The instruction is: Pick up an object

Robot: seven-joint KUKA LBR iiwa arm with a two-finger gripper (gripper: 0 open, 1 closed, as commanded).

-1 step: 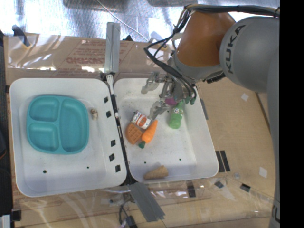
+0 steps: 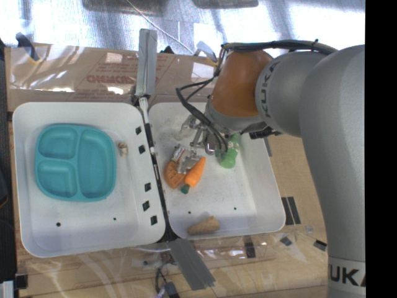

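An orange toy carrot with a green tip lies in the right bin, beside another orange piece. My gripper hangs just above them, its metal fingers pointing down at the orange pieces. A green object lies to the right of the fingers, partly under the wrist. A tan, bread-like piece rests near the front wall of the right bin. Nothing is visibly between the fingers.
The left bin holds a teal divided plate and a small brownish item by its right side. The divider between the bins runs just left of the orange pieces. The arm's grey body covers the right side.
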